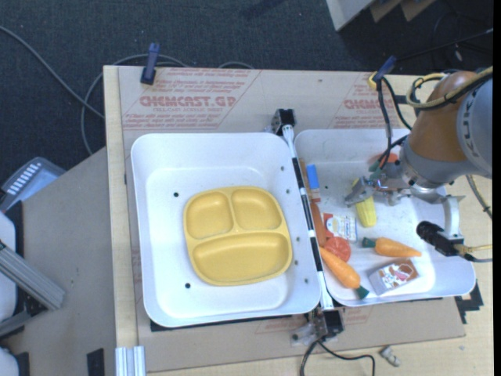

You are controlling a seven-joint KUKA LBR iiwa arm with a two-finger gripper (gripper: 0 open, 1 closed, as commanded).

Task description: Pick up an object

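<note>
Hanging low in the right bin, the claw sits right above the yellow corn, which stands lengthwise just under it, pointing toward the near rim. I cannot tell how the claw is set.

This is a robotics lab. A plywood bench covered with printed protective film stands on dark carpet. On it, two white bins sit side by side, joined by clamps. Loose cables trail over the carpet left of the bench, and toy food serves as test objects.
</note>
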